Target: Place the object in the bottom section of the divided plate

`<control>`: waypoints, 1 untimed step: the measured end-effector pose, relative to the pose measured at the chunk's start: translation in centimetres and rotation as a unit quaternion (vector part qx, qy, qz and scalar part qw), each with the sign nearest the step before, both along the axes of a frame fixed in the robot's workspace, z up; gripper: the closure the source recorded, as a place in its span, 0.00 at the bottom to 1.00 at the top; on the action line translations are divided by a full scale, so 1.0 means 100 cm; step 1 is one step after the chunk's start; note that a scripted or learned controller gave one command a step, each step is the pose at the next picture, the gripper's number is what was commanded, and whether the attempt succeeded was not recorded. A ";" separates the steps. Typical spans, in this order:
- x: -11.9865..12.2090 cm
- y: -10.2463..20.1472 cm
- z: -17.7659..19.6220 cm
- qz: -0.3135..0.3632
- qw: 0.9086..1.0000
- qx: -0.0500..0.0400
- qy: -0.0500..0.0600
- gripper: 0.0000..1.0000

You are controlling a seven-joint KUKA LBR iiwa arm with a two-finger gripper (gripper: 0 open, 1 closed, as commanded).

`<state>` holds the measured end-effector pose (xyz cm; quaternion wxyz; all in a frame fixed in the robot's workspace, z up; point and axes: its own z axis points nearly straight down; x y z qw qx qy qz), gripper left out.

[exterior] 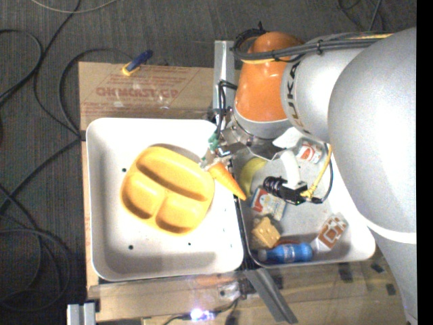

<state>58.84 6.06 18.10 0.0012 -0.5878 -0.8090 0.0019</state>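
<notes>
The claw (215,153) hangs over the left bin's (101,249) right rim, clenched on an orange toy carrot (226,179) that slants down over the divide between the bins. The yellow divided plate (168,188) lies in the left bin, just left of the carrot. A blue bottle (289,252) lies in the right bin (362,246), near side.

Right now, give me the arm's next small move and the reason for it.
Probably carry the carrot a little further left over the yellow divided plate before lowering. The carrot sits at the gripper, hanging over the wall between the two bins, just past the plate's right edge and not yet above any section.
</notes>
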 end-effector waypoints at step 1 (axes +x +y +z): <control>0.000 0.000 0.000 0.000 1.000 0.000 0.000 0.00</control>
